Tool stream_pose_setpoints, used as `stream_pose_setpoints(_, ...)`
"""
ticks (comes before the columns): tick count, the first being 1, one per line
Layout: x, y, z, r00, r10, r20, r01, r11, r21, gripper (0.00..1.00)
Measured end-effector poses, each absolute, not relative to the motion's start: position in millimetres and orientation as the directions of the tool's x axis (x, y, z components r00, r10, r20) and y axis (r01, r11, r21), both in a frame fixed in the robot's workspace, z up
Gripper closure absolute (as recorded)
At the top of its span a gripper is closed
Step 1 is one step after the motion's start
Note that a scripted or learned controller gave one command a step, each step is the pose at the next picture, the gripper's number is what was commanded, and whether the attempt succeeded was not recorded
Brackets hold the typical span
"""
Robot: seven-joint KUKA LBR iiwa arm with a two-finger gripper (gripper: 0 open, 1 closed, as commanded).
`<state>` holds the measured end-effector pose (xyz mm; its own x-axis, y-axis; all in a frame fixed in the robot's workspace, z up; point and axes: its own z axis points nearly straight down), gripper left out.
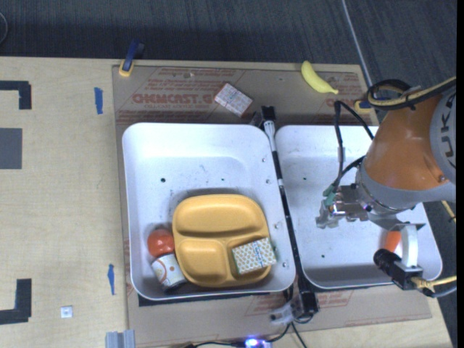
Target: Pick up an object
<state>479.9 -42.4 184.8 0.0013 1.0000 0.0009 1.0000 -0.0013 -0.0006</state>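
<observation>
The left bin (145, 158) holds a yellow divided plate (210, 230) with a green-and-white patterned packet (253, 256) in its front right compartment. An orange-red ball (160, 243) and a small white-and-orange can (167, 270) lie at the plate's front left. My gripper (331, 212) hangs over the bare floor of the right bin (304, 158), left of its middle, with nothing visible in it. A small orange object (392, 241) peeks out from under the arm at that bin's front right.
A yellow banana (317, 78) and a small patterned box (233, 98) lie on the cardboard behind the bins. A blue clip (130, 57) sits at the cardboard's back left corner. The arm's orange and grey body (409, 154) covers the right bin's right side.
</observation>
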Motion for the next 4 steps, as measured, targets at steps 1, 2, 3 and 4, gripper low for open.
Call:
stream_pose_setpoints(1, 479.1, -108.3, 170.1, 0.001, 1.000, 0.001, 1.000, -0.001, -0.002, 1.00)
stream_pose_setpoints(2, 479.9, -93.7, 168.7, -0.001, 1.000, 0.002, 1.000, 0.001, -0.001, 1.00)
stream_pose_setpoints(3, 486.2, -52.5, 184.9, -0.002, 1.000, 0.000, 1.000, 0.002, 0.004, 1.00)
stream_pose_setpoints(4, 479.1, -128.0, 164.8, 0.001, 1.000, 0.000, 1.000, -0.001, -0.001, 1.00)
